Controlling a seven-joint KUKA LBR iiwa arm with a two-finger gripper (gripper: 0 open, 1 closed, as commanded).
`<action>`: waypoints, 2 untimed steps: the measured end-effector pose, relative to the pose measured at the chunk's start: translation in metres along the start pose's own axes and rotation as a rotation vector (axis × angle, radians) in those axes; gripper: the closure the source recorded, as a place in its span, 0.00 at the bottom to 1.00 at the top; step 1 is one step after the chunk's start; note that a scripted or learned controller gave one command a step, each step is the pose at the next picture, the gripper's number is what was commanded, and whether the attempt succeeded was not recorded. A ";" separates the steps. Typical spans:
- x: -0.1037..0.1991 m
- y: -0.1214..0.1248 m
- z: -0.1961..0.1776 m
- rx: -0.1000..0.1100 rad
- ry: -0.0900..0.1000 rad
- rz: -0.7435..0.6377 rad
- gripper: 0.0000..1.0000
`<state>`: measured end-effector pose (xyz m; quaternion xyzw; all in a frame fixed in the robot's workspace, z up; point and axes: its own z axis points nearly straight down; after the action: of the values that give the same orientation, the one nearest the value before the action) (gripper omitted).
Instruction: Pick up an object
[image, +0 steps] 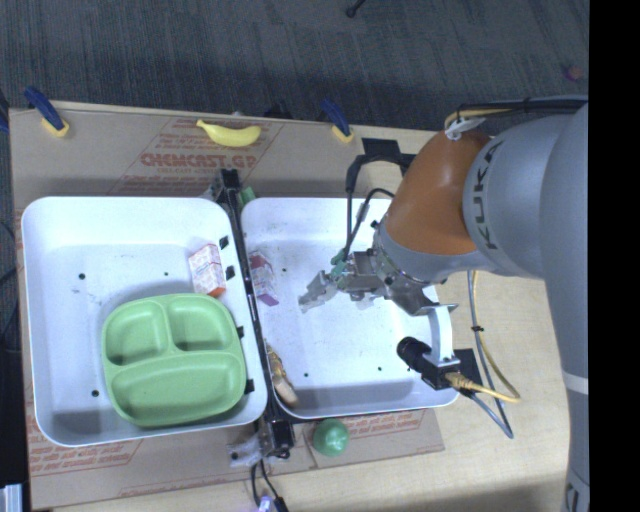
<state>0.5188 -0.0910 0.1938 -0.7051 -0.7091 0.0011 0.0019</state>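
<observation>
My gripper (318, 291) hangs over the middle of the right bin (300, 215), reaching in from the right under the orange-banded wrist. Its fingers point left and look slightly spread, with nothing seen between them. A small pink and white packet (262, 277) lies at the left side of the right bin, a short way left of the fingertips. A tan object (281, 383) rests in that bin's near left corner. In the left bin (60, 230) sit a green divided plate (176, 357) and a small red and white carton (206, 269).
A yellow banana (229, 131) lies on the cardboard behind the bins. A green ball (330, 436) sits on the cardboard in front of the right bin. Black clips (230, 187) hold the shared bin wall. Cables (490, 390) trail off the arm at the right.
</observation>
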 end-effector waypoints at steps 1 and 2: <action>-0.080 -0.027 -0.022 -0.005 -0.003 0.002 0.00; -0.113 0.070 0.028 -0.001 -0.001 -0.001 0.00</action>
<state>0.5890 -0.2031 0.1651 -0.7046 -0.7096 0.0011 0.0012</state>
